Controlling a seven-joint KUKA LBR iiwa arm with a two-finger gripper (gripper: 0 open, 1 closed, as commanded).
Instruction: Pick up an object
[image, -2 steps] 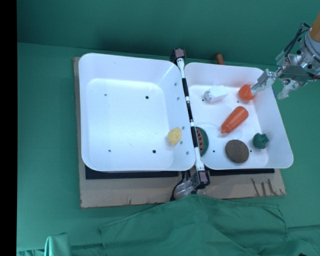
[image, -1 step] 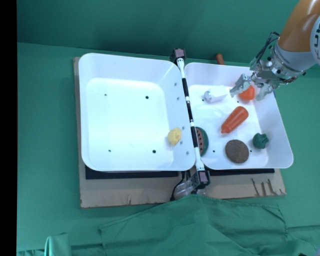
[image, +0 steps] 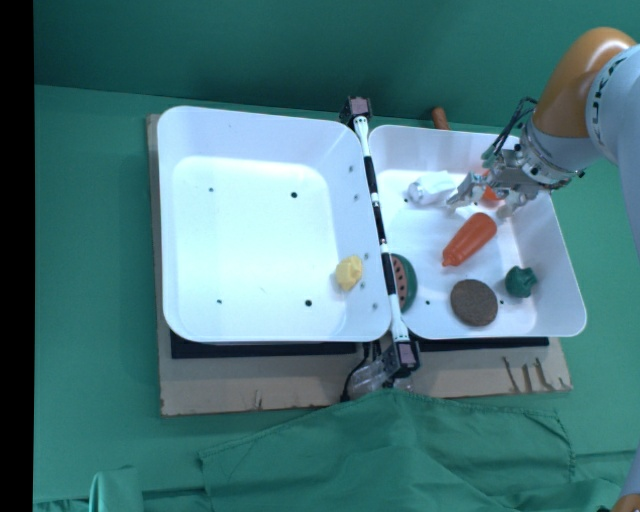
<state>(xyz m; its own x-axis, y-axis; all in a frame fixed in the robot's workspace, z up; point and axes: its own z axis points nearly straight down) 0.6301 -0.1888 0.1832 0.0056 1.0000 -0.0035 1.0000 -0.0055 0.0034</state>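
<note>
A small orange-red piece (image: 489, 196) lay at the far side of the right bin (image: 560, 290), right under my gripper (image: 487, 192); whether I held it, I couldn't tell. The white crumpled thing (image: 430, 188) and carrot (image: 469, 240) sat near, so I judged I might snag or knock one instead

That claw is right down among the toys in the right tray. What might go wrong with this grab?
The gripper sits in a tight spot near the right bin's far rim, with a white crumpled object and the orange carrot close by. It might nudge one aside and close on nothing. A small orange-red piece lies right at the gripper; whether it is between the fingers is unclear, so it might slip free. The gripper might also scrape the rim.
</note>
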